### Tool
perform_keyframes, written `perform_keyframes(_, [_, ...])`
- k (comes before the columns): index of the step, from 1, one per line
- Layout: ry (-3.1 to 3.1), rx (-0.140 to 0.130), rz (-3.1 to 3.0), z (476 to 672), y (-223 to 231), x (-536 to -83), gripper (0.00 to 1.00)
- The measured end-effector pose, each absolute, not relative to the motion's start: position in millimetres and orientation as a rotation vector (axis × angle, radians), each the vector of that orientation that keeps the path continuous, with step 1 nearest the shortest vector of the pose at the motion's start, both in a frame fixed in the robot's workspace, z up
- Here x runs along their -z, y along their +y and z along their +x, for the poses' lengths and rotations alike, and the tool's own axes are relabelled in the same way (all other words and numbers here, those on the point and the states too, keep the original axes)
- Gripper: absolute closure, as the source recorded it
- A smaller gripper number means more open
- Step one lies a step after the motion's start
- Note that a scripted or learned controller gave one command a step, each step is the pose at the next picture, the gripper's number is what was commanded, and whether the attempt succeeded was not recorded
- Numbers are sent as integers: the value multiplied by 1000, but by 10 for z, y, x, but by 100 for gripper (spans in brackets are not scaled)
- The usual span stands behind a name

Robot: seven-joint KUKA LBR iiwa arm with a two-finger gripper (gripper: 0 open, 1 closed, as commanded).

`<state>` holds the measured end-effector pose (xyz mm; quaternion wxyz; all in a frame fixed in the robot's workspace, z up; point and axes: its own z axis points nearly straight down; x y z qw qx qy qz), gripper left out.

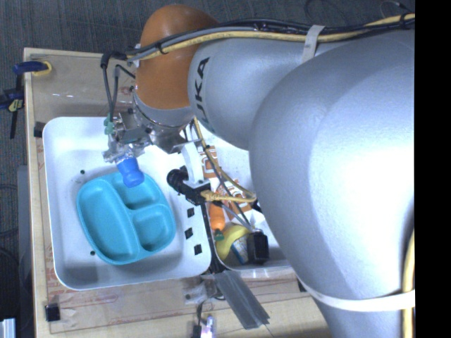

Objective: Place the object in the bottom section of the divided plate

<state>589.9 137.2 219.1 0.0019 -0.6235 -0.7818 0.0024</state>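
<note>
Counter [67, 94] of pale wood, set over dark carpet [70, 13], carrying two white bins. Left bin [60, 189] holding a turquoise divided plate [123, 220] of three sections. Small blue object [130, 172], rounded, at the plate's upper edge, just under the pincer [121, 153]. Pincer apart or together: cannot tell. Right bin [236, 263] with yellow and orange items.

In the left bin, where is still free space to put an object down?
Free: the divided plate's large left section, and left bin floor between plate and left wall. Crowded: the plate's upper right, where the gripper hangs over a blue object.
</note>
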Motion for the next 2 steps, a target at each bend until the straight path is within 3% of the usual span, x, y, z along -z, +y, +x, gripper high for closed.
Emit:
perform_keyframes(1, [-2592,-7,-1769,5614,1622,-1630,100])
perform_keyframes(2, [-2465,-4,-1945,5113,718,-2439,100])
